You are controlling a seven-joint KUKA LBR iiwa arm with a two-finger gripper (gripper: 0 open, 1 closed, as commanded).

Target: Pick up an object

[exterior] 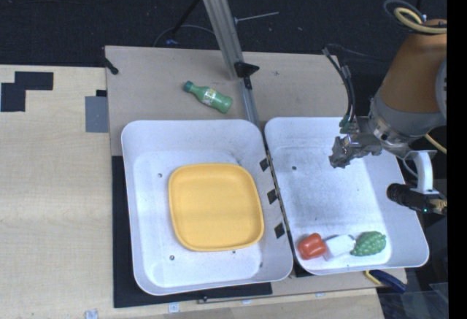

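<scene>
On the far left of the bench point(58, 164) you have nothing to pick, so let your eye run rightward to the left bin point(139, 164), where a yellow plate point(215, 206) lies flat in the middle; it looks stiff, smooth and wide, and I judge it a poor first choice for two fingers unless you catch its rim. Behind that bin, on the bare board, a small green bottle point(209, 96) lies on its side, well apart from everything else; it would likely roll. Next comes the right bin point(321, 186), and along its near edge you will find three small things in a row: a red pepper-like piece point(311, 245), touching or just beside a white block point(338, 246), and then a bumpy green piece point(368, 243). They look light and probably toy plastic, somewhat slippery; I would take the green one across its narrow width, since its outer side is free of neighbours. The gripper point(341, 157) hangs over the upper part of that right bin, well apart from the three; whether its pincer is parted or pressed together you cannot tell from here, and nothing is seen in it.
</scene>
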